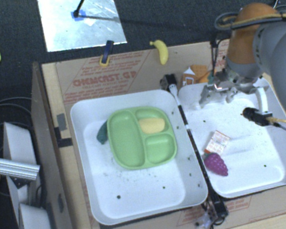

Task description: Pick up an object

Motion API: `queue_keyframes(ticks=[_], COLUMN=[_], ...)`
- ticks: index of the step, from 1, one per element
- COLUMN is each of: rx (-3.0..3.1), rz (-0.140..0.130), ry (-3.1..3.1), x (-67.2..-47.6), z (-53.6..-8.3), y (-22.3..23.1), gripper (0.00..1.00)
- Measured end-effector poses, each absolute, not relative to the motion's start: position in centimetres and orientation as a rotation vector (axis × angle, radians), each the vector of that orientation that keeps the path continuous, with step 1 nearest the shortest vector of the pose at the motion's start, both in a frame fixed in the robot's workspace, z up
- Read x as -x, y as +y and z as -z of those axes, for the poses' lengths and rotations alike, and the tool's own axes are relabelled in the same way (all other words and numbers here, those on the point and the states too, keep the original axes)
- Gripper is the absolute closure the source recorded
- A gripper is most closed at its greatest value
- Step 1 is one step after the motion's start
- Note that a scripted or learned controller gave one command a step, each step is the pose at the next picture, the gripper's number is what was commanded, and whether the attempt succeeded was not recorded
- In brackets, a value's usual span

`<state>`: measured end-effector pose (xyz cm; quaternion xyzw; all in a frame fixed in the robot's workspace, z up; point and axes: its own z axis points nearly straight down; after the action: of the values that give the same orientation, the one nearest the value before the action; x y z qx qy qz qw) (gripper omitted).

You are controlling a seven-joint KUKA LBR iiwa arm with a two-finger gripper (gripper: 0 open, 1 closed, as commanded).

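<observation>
The right bin (284, 168) holds a purple bunch of grapes (216, 163) near its left wall. A small white and orange packet (217, 142) lies just above the grapes. My gripper (217, 92) hangs over the bin's far left corner, well above the packet and apart from it. I see nothing held in it. In the left bin (108, 199) a green divided plate (137, 142) carries a yellow piece (152, 124) in its upper right compartment. A dark green item (102, 133) rests against the plate's left edge.
A yellow banana (161, 51) and a blue and yellow clip (106, 53) lie on the cardboard behind the bins. An orange item (196, 73) sits just behind the right bin, close to the gripper. The grey arm (281, 59) covers the right bin's far right side.
</observation>
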<state>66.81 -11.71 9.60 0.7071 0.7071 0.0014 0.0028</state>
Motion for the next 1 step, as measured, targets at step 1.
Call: queue_keyframes(ticks=[1], rx=[-2.214], rz=[-0.003], ry=[2.227], x=[-66.40], z=[-8.47], y=[-9.44], gripper=[0.00])
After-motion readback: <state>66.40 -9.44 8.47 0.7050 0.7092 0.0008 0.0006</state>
